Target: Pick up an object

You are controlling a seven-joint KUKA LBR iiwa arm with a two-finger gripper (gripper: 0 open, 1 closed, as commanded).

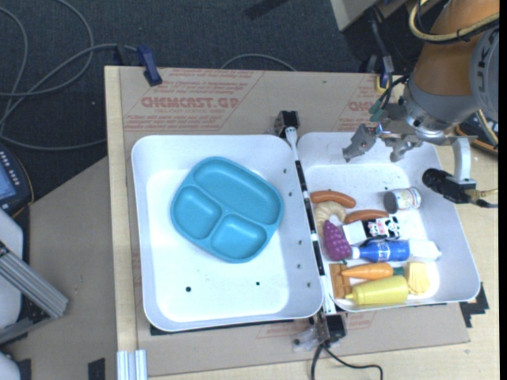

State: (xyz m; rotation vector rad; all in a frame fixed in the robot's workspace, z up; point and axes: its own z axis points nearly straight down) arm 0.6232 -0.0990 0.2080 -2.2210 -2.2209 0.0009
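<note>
Cardboard-topped bench, dark carpet, two white bins, tool spread, grasping nothing

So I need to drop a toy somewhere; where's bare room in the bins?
Left bin: bare floor below the blue plate. Right bin: bare at the top, under the gripper. Crowded from the hot dog down to the yellow bottle.

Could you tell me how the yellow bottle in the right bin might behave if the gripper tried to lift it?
The yellow bottle lies on its side and looks rounded, so it may roll. Its smooth surface might slip. The carrot sits close against it, so a grasp could jostle that.
</note>
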